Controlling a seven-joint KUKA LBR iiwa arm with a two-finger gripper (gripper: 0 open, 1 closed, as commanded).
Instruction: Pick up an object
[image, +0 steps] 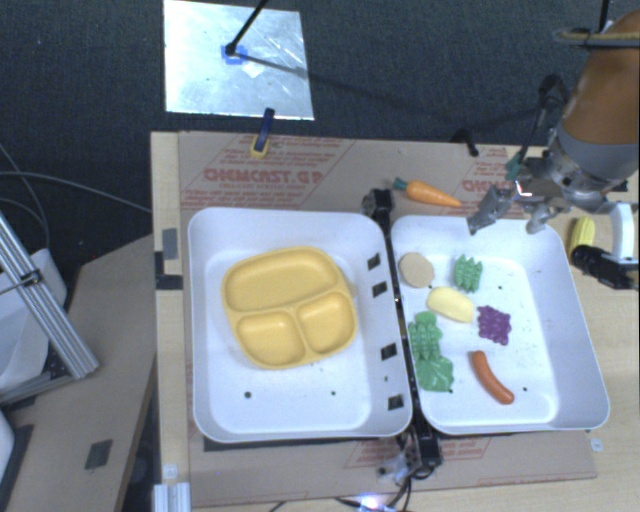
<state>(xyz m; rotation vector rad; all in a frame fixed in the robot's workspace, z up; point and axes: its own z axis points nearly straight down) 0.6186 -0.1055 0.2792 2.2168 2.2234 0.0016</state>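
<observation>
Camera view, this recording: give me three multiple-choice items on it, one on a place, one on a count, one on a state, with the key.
1. Where does the carrot lie?
A. In the yellow tray
B. On the board beyond the bins
C. In the right bin

2. How many compartments does the yellow tray have?
A. Two
B. Three
C. Five

3. How is the gripper placed?
A. Above the far edge of the right bin, holding nothing
B. Pressed onto the sausage
C. Inside the left bin

Key:
1 B, the carrot rests on the board just past the bins' far rims.
2 B, one long section and two smaller ones show.
3 A, its fingers are spread with nothing between them, and the sausage lies far from them, near the bin's near side.
</observation>
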